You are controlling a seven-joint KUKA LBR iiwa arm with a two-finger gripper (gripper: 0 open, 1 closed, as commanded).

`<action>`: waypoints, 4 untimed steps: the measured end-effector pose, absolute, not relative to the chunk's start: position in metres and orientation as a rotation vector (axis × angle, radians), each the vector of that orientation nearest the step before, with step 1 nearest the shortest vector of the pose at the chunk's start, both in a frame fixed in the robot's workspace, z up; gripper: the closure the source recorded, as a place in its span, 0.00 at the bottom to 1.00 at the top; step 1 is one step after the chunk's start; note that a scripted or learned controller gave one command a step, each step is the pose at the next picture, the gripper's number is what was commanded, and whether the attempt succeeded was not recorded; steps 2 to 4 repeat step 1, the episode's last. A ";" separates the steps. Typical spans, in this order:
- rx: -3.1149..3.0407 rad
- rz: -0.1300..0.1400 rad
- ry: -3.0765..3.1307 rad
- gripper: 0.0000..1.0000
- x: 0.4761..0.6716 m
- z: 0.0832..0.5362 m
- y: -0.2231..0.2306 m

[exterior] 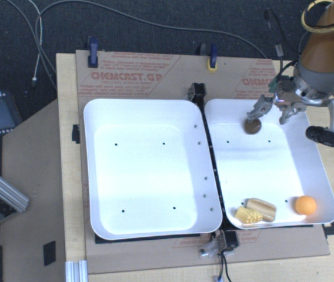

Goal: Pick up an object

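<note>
My gripper [270,118] hangs over the far end of the right bin [273,163], its two fingers spread open with nothing between them. A small round brown object [253,126] lies on the bin floor just under the tip of the left finger [260,110]; whether they touch I cannot tell. At the bin's near end lie an orange ball [306,205], a tan bread-like roll [261,206] and a yellow corn-like piece [248,216] pressed against the roll.
The left bin [149,169] sits beside the right one, the two rims meeting along a black divider [209,151]. Clamps [212,57] hold the cardboard sheet at the bench's back edge.
</note>
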State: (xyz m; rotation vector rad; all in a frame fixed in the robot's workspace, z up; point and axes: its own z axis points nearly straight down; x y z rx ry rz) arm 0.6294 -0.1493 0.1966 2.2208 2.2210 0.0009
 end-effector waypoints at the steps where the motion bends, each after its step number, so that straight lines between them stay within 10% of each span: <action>1: 2.226 -0.006 2.223 0.00 0.667 0.133 -0.177; 4: 2.226 -0.006 2.223 0.00 0.667 0.133 -0.177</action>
